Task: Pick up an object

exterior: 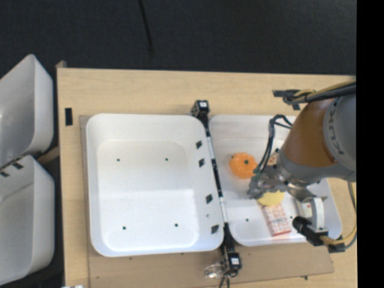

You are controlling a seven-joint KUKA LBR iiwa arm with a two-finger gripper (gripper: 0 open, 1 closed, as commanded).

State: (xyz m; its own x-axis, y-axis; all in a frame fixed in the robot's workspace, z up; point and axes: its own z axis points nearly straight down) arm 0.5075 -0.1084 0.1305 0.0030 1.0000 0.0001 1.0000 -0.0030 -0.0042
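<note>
Nearest the right bin's [240,233] front edge a red-and-white packet [278,221] is seen, its long axis running front to back. Just behind it a yellow piece [271,198] is touched by the gripper [259,188] — its state cannot be told. Farther back, near the dividing wall, an orange ball [242,165] is set.

Even, fairly bright overhead light; the white bins [144,185] are nearly washed out, with soft grey shading on the left bin's floor. The dark floor [180,23] loses detail. Picture soft and low-resolution, small things blurred
</note>
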